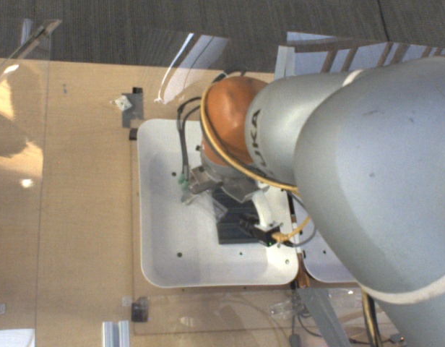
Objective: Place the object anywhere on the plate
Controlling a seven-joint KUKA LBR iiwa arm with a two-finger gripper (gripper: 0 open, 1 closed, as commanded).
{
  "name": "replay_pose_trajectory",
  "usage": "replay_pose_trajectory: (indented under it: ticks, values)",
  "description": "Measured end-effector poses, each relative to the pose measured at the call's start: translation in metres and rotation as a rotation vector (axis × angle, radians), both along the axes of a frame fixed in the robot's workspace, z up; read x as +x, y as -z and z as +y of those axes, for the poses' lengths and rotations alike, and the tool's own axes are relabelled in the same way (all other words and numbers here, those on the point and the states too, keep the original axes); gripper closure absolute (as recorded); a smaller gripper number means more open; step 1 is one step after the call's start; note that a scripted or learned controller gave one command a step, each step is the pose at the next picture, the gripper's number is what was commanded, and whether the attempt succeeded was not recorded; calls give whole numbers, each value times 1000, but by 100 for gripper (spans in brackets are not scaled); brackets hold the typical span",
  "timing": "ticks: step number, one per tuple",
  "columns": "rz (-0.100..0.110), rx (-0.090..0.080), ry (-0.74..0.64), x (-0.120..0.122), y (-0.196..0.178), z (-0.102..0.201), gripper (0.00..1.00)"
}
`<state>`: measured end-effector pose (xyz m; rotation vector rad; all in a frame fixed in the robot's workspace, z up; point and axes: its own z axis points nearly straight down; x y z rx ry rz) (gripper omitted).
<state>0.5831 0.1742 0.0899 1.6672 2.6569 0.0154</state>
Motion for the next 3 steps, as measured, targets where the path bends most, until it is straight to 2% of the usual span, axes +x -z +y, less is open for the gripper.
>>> replay_pose_trajectory:
  ticks: [1, 2, 3]
  values:
    - [3, 0, 2, -77, -3, 34, 100]
    - [2, -5, -447, -95, -26, 12, 100]
    - [-1, -8, -813, -61, -64, -9, 100]
